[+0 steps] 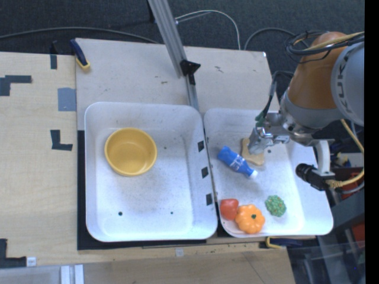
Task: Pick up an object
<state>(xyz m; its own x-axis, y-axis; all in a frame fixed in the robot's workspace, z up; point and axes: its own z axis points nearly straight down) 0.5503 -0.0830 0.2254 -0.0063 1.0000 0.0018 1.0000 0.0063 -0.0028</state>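
In the right bin (308,218) lie a blue bottle (235,161), a tan flat piece (253,155), a green broccoli-like piece (275,205), an orange pumpkin (250,219) and a red piece (229,207). My gripper (260,142) hangs low over the tan piece, just right of the bottle. Its fingers point down at the tan piece, and their tips blur together with it.
The left bin (95,176) holds a yellow bowl (131,151). A grey metal pole (172,34) slants across the back of the bench. A blue and yellow clamp (80,54) sits at the back left. Black cables trail behind the bins.
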